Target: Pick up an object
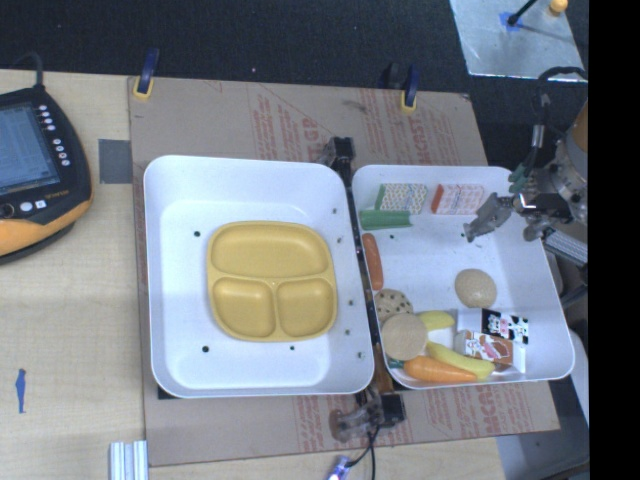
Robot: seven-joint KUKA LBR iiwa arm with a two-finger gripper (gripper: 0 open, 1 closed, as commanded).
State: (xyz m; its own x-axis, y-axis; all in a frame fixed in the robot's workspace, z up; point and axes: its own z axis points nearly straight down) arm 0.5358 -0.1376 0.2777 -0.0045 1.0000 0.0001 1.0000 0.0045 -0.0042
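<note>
We judge this the approach step: our claw [478, 226] hangs over the right bin [425, 249] at about 2 o'clock, fingers apart and gripping nothing. Next we must pick 1 target and descend. The smooth round bun [475, 288] lies nearest, at 6 o'clock from the claw; glossy plastic carrot [438, 370] and banana [457, 358] crowd the lower edge.

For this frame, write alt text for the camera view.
The gripper hovers over the right bin, holding nothing visible, above toy food: carrot, banana, sausage. The left bin holds a yellow divided tray.
</note>
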